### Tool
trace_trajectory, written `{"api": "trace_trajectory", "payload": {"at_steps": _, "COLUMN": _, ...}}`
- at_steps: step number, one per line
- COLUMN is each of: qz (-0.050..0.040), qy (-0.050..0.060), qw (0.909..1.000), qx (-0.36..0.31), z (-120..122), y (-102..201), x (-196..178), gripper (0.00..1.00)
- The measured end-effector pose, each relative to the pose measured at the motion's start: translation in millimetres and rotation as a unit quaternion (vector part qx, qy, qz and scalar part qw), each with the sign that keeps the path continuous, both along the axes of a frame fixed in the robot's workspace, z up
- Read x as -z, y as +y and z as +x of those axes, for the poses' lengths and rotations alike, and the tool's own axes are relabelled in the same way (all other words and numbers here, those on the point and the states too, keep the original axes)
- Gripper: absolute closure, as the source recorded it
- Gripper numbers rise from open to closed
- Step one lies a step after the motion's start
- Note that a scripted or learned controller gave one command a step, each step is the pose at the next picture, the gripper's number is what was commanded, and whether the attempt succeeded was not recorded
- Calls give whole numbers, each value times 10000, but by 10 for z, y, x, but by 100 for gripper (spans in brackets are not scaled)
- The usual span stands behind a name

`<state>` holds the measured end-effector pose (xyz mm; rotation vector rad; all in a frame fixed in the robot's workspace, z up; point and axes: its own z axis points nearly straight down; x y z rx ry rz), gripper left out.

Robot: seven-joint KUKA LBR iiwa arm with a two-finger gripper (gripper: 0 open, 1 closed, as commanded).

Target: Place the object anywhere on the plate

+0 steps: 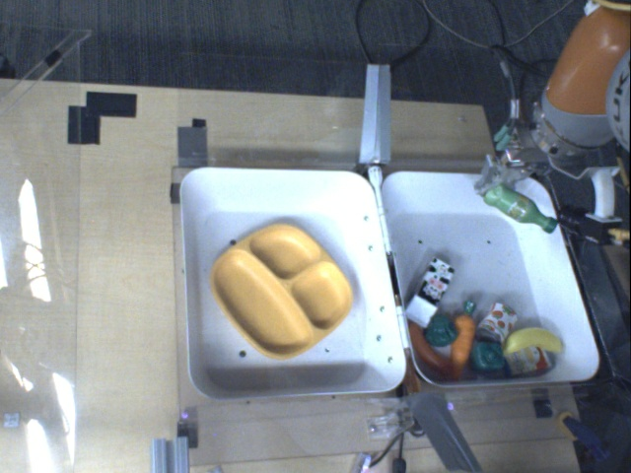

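Looks like the gripper (499, 177) has the green bottle (520, 208) pinched by its neck over the right bin (567, 264), so next up is carrying it left to the yellow divided plate (282, 288).

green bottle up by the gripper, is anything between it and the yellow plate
Only the raised divider where the two bins meet. The green bottle hangs at the gripper over the right bin's far corner; the yellow plate lies in the left bin with nothing on it.

One fixed camera looks down at a slant on both white bins (197, 294) from above
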<state>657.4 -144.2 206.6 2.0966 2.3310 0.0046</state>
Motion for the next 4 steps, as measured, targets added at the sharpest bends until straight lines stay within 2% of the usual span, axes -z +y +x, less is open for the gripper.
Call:
{"api": "trace_trajectory", "payload": {"at_steps": 1, "qz": -7, "qy": -14, "qw": 9960, "qx": -889, "z": 128, "y": 259, "x": -1040, "gripper": 100}}
{"api": "trace_trajectory", "payload": {"at_steps": 2, "qz": 3, "qy": 6, "qw": 9945, "qx": -1052, "z": -72, "y": 376, "x": 190, "gripper": 100}}
{"api": "trace_trajectory", "payload": {"at_steps": 3, "qz": 5, "qy": -1, "qw": 9961, "qx": -885, "z": -256, "y": 507, "x": -144, "gripper": 100}}
{"api": "trace_trajectory", "payload": {"at_steps": 4, "qz": -8, "qy": -8, "qw": 9893, "qx": -1456, "z": -88, "y": 246, "x": -624, "gripper": 100}}
